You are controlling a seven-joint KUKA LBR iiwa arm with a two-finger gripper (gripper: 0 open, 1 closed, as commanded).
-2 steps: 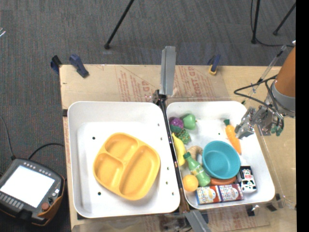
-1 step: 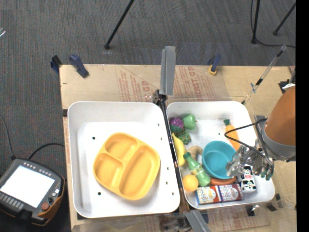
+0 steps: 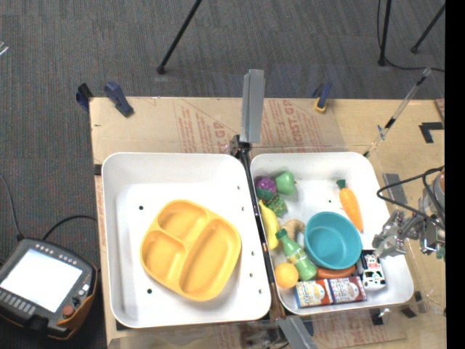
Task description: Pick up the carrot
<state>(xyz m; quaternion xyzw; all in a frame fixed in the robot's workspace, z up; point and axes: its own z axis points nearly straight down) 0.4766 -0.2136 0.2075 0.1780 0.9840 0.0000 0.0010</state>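
Currently we log the claw (image 3: 407,233) at the right bin's (image 3: 312,158) outer edge; whether it is open we cannot tell. Carrot (image 3: 351,206): lying in that bin beside the teal bowl (image 3: 333,240), not lifted. Pickup remains undone.

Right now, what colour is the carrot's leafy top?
Green, on the orange toy carrot; clearest in the camera view.
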